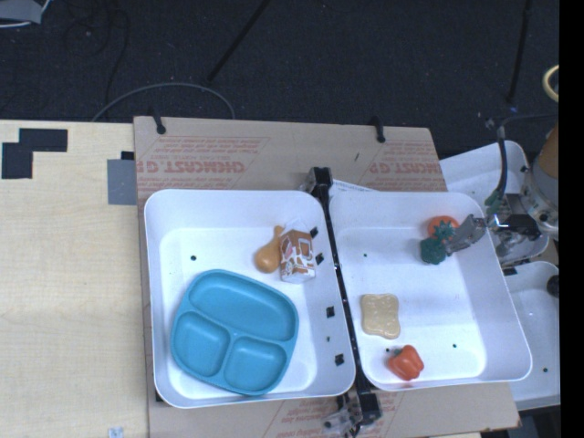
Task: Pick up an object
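Observation:
In the right bin (511, 336), a teal-green toy (433, 249) lies by the far right wall, with an orange-red piece (444, 224) touching its top. My gripper (467, 232) reaches in from the right, its tip right against the teal toy. A beige slice of toy bread (380, 316) lies in the bin's middle. Near the front wall sits a red toy pepper (406, 362).
The left bin (160, 245) holds a blue divided plate (235, 331), an orange-brown toy drumstick (269, 252) and a white-and-brown packet (297, 255). A black divider (336, 290) joins the two bins. The arm's wrist and cables (520, 213) hang over the right bin's right rim.

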Controlling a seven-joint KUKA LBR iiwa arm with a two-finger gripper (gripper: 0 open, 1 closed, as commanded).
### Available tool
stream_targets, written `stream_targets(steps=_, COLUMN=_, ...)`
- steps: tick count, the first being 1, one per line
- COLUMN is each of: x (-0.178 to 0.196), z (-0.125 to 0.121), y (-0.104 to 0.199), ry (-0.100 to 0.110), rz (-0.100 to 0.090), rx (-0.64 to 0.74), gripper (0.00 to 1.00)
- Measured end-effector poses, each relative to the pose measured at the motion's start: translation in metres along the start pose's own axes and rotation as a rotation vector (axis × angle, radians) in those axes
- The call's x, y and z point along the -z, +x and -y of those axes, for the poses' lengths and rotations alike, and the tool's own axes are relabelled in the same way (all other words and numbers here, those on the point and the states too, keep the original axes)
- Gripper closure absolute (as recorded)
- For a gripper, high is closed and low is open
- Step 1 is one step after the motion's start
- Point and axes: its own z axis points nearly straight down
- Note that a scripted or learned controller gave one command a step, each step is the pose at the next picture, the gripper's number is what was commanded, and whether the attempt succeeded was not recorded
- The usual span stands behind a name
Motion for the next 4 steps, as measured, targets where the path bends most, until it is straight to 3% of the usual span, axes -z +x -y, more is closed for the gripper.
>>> stream_targets(steps=1, x=0.008, z=-0.002, y=0.000, ry=-0.014, rz=0.003, rx=0.003, gripper=0.00)
stream_targets(steps=3, x=-0.116, z=-0.001, y=0.007, ry=-0.009, rz=0.001, rx=0.002, gripper=0.00)
stream_targets(steps=4, x=-0.154, z=-0.002, y=0.007, ry=-0.011, rz=0.002, rx=0.002, gripper=0.00)
